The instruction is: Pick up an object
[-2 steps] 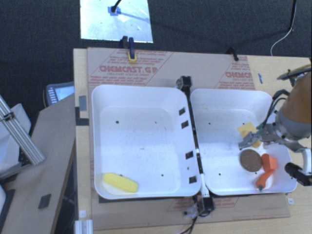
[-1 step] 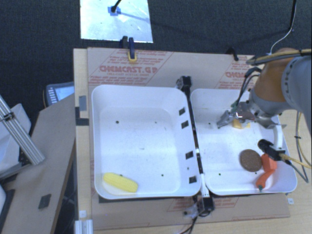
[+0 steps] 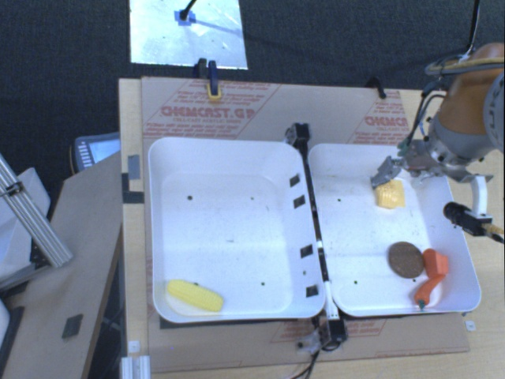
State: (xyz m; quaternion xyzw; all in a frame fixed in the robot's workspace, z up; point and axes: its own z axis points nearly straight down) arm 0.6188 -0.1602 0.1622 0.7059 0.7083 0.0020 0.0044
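Observation:
My gripper (image 3: 388, 172) hangs over the far part of the right bin (image 3: 359, 235), at the end of the grey and orange arm that comes in from the right. A small pale yellow block (image 3: 390, 197) lies right under the gripper tip, touching it or nearly so; I cannot tell whether it is gripped. A brown round disc (image 3: 406, 260) and an orange carrot-like piece (image 3: 431, 277) lie near the right bin's front right corner. A yellow corn cob (image 3: 194, 295) rests at the front left of the left bin (image 3: 229, 204).
A black divider with clips (image 3: 309, 227) runs between the two bins. A black cable fitting (image 3: 467, 217) sticks out by the right bin's right rim. A clamp (image 3: 211, 77) stands behind the left bin, with a shiny plate (image 3: 188, 22) beyond.

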